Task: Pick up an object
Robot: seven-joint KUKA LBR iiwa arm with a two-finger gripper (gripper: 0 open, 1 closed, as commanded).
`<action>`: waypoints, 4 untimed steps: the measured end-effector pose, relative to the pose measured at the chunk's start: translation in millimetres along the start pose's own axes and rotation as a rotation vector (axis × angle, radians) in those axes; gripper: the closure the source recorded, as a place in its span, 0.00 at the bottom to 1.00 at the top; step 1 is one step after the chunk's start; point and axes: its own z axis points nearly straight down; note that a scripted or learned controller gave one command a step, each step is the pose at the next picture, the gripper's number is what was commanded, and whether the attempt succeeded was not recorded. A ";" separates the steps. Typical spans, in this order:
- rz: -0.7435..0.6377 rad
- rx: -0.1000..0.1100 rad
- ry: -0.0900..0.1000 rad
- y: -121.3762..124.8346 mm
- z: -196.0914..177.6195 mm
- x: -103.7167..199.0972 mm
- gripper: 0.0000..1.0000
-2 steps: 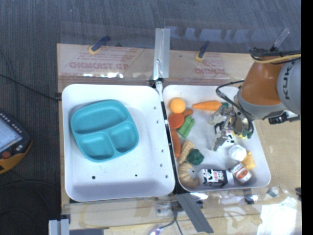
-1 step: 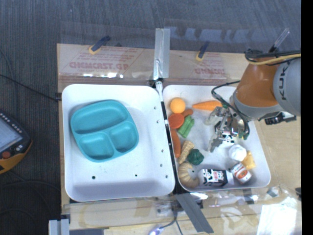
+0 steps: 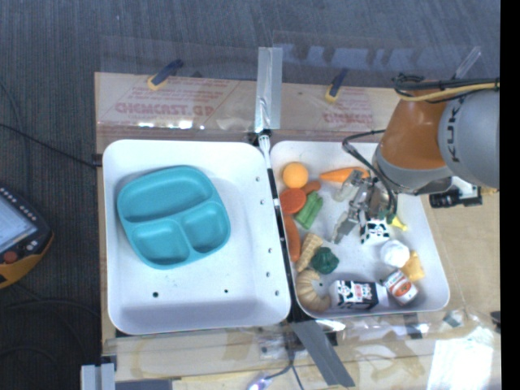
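Claw [image 3: 351, 208] hangs low in the right shallow white bin [image 3: 435, 254] among toy food, metal fingers [image 3: 344, 224] apart, nothing between them. Black-and-white cow-patterned toy [image 3: 375, 231] sits just beside it; orange plastic carrot [image 3: 339, 175] lies near.

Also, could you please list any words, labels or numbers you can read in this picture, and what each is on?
Red print on the cardboard sheet behind the bins: too blurred to read.
Black-and-white carton in the right bin: print too small to read.
Red-labelled can: label unreadable.
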 end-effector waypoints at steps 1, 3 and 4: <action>-0.001 0.002 0.009 34.8 1.2 -40.0 0.00; 0.153 -0.001 0.001 36.7 1.2 -33.0 0.00; 0.077 0.001 0.001 -52.6 0.0 12.2 0.00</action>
